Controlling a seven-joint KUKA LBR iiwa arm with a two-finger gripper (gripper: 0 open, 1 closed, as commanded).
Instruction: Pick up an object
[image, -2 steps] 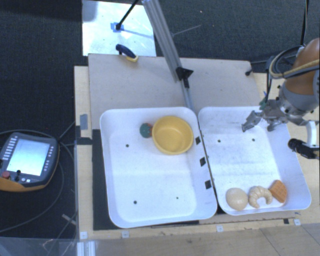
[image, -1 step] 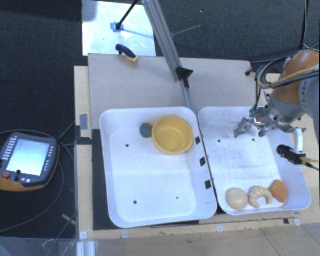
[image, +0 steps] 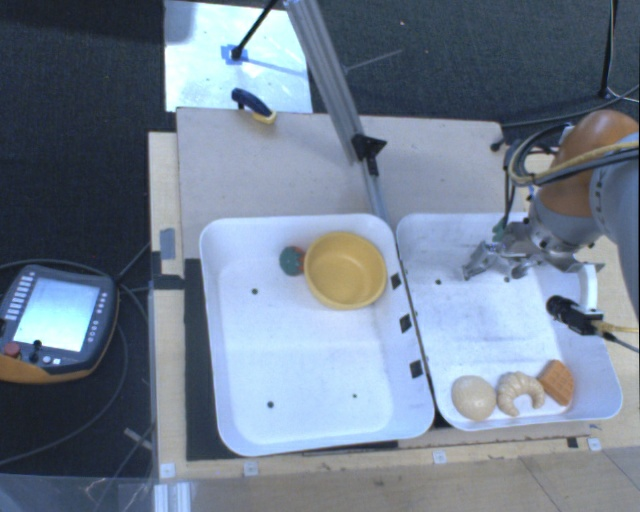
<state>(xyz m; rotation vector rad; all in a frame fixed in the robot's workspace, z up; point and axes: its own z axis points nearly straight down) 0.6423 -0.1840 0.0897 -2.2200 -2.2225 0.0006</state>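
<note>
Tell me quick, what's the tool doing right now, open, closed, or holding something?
Tool: over the right bin, nothing seen in it; open or closed cannot be told.

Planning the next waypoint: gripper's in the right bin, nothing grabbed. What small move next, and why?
Probably shift the gripper toward the bin's near edge: it sits over bare floor in the right bin, while the croissant, pale roll and orange piece lie clustered there.
</note>
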